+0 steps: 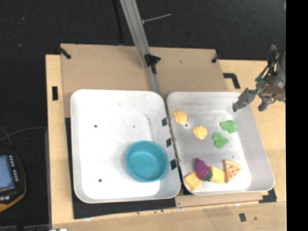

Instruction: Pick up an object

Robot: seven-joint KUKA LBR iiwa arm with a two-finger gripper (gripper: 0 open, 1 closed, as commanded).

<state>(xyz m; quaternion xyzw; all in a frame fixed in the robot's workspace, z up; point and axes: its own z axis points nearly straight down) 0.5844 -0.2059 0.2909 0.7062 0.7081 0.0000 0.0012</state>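
The right bin (255,143) holds several small toy foods: two pale yellow pieces (180,117) (200,132), two green pieces (228,126) (220,140), a purple grape bunch (202,168), yellow cheese wedges (193,181) (217,176) and a pizza slice (232,169). A blue bowl (146,160) sits in the left bin (96,114). My gripper (254,102) hangs at the far right, above the right bin's upper right corner, fingers spread open with nothing between them. It is well apart from the toys.
A grey metal pole (137,35) slants from the top down to the seam between the bins. The bins rest on a brown board (101,66) on the bench. A handheld pendant (8,177) lies at the far left.
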